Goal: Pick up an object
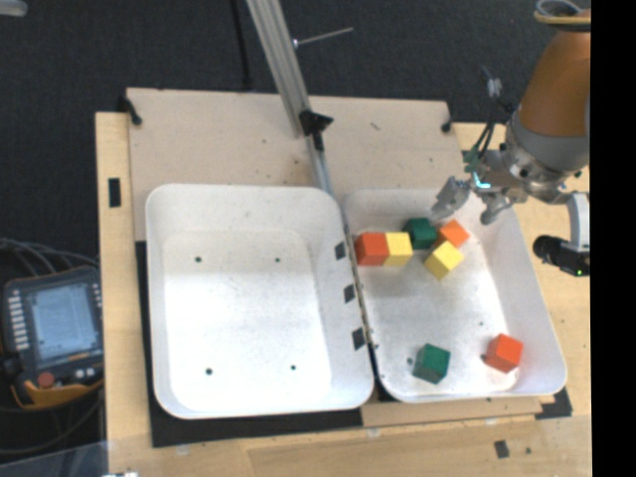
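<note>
The right bin point(517, 296) holds several small blocks. Near its back lie an orange-red block point(372, 248), a yellow block point(398, 247), a green block point(422, 233), a small orange block point(454, 233) and a tilted yellow block point(444, 258). Towards the front sit a green block point(431, 363) and an orange-red block point(504, 352). My gripper point(469, 203) hangs over the bin's back right part, just above and right of the small orange block. Its two fingers stand spread apart with nothing between them.
The left bin point(169, 306) lies beside the right one. A slanted metal post point(283, 58) rises from the bench behind the bins. A handheld control pendant point(55, 326) sits off the bench at the left.
</note>
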{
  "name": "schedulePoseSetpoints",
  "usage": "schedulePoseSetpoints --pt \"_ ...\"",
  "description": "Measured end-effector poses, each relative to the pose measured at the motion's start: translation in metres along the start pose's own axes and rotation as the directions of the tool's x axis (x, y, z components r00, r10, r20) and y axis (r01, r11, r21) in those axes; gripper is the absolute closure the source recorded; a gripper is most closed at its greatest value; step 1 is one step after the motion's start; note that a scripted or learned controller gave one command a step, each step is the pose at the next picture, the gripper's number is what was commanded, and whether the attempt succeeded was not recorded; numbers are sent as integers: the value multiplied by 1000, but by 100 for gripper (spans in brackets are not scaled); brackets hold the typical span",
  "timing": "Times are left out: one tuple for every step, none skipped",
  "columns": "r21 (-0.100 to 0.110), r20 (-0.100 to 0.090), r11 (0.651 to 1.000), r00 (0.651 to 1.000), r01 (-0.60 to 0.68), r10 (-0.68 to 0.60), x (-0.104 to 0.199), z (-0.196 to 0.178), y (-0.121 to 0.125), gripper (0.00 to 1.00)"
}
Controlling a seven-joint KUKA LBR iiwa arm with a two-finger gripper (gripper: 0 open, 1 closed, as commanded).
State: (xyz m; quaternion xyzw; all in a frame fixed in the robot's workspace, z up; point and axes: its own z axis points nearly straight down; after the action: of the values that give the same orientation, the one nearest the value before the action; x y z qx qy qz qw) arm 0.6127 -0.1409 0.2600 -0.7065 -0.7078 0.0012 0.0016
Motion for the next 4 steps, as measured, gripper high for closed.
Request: schedulePoseSetpoints --pt "-5 1 1000 1000 1 -1 0 -3 1 0" --pt "0 2 1000 1000 -4 4 -11 47 3 0" --pt "-1 3 1000 1000 -5 5 -16 90 7 0" --pt "-16 6 1000 1000 -1 1 -17 131 21 0"
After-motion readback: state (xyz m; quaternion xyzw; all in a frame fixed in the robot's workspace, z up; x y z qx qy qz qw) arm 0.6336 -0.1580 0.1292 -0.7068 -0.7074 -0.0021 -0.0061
